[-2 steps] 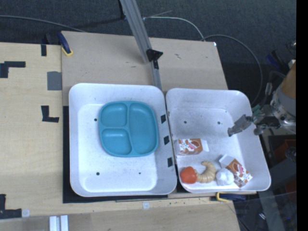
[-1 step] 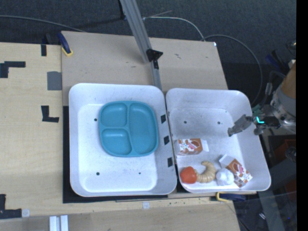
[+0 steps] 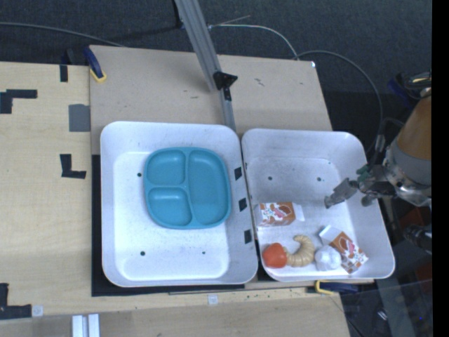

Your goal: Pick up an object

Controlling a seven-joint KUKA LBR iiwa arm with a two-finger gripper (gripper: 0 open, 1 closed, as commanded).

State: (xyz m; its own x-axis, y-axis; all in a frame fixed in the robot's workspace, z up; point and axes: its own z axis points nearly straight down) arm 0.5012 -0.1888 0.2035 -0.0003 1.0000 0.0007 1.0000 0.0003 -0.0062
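Over the right-hand bin [image 3: 351,142], near its outer wall, hangs the claw [image 3: 345,194], carried by the grey arm [image 3: 414,153] with its orange band. Whether the claw is open or closed cannot be told at this size; nothing is seen gripped by it. Candidate objects all lie nearer the front wall of the same bin, below the claw as the camera sees it. A red-and-white packet [image 3: 276,214] lies down and to the left, well apart. A second packet [image 3: 347,250] lies almost straight below. Between and beyond them sit a red tomato-like ball [image 3: 275,255], a tan croissant-shaped piece [image 3: 302,251] touching it, and a small white lump [image 3: 325,259] just beside the second packet.

Step in hand, as judged: the approach, with no object yet taken. The next move calls for choosing one item, shifting over it, and descending with the opening aligned across its narrow side; the cluster at the front leaves little room, so the lone packet to the left looks the cleaner target.

Far to the claw's left, the other bin [image 3: 116,202] holds a blue divided plate [image 3: 187,188]. Both bins rest on a pale wooden table [image 3: 154,83]; a slanted metal rod [image 3: 200,30] and loose cables [image 3: 330,58] cross behind, above dark flooring.
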